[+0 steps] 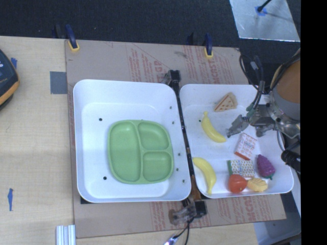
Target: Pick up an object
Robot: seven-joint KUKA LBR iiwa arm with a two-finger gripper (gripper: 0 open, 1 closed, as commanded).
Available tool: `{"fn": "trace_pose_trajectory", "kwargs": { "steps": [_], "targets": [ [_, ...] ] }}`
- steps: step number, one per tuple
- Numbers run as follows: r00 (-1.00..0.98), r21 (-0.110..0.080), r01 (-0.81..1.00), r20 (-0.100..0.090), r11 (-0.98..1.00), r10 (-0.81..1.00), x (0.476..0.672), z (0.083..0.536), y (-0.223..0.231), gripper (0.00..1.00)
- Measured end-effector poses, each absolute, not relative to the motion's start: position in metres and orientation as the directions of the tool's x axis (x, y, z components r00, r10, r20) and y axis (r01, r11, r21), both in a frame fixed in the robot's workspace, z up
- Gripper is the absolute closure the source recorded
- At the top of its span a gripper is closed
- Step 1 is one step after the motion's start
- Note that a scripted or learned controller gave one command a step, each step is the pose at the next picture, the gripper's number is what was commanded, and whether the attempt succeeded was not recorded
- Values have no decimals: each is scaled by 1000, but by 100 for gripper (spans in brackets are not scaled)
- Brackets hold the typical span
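**Crowding risks a missed grab**

Clutter fills the right bin (286, 185): tomato (236, 183), grapes (264, 165), two bananas (206, 173). The open, empty pincer (250, 124) hovers over the red-and-white packet (246, 146); closing off-centre could slide the flat packet aside.

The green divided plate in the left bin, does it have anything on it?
Empty. The green divided plate lies flat in the left bin, and all three of its compartments show bare green.
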State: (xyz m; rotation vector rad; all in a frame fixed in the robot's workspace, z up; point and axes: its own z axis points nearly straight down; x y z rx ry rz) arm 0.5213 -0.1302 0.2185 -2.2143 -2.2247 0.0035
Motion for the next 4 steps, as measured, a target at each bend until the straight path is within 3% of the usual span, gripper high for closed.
{"fn": "trace_pose_trajectory", "kwargs": {
  "steps": [2, 4],
  "targets": [
    [-4, -4, 1000, 0, 4, 1000, 656, 91, -132, 0],
    [-7, -6, 1000, 0, 7, 1000, 652, 92, -99, 0]
  ]
}}
